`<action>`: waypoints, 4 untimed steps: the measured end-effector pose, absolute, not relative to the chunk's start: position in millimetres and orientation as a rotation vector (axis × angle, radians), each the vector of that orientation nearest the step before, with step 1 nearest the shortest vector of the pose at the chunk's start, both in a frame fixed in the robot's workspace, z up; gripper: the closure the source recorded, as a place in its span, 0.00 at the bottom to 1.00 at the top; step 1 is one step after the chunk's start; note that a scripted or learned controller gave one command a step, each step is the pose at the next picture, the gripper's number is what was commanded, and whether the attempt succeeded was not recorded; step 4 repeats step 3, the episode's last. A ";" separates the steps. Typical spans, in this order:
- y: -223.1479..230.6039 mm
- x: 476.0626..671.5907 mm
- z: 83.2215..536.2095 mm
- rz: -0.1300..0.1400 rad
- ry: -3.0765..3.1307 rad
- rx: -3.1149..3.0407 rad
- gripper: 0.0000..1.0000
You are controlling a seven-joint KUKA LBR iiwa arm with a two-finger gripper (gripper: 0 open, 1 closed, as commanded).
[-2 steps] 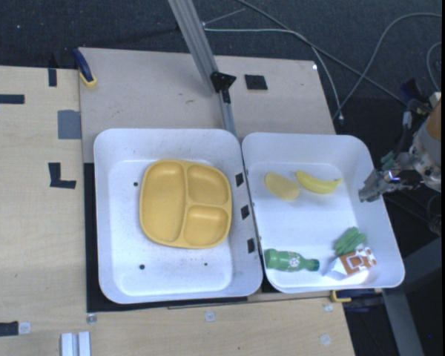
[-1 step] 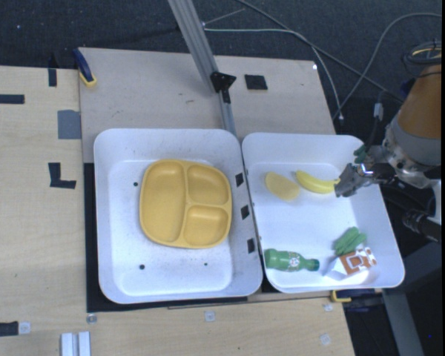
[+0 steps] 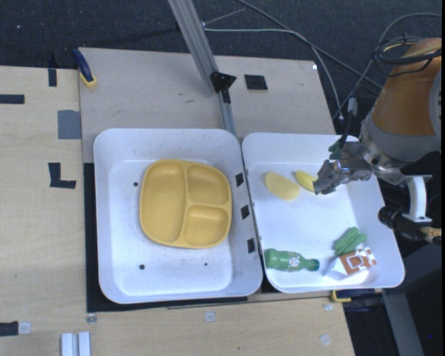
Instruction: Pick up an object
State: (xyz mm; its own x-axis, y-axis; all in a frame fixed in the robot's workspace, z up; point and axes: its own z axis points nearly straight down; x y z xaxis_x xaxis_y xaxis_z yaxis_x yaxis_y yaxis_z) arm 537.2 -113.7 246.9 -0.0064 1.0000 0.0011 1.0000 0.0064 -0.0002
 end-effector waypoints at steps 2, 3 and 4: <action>0.9 550.0 245.2 0.000 -2.228 -2.211 1.00; 58.6 553.3 248.4 0.001 -2.228 -2.212 1.00; 58.6 553.3 248.4 0.001 -2.228 -2.212 1.00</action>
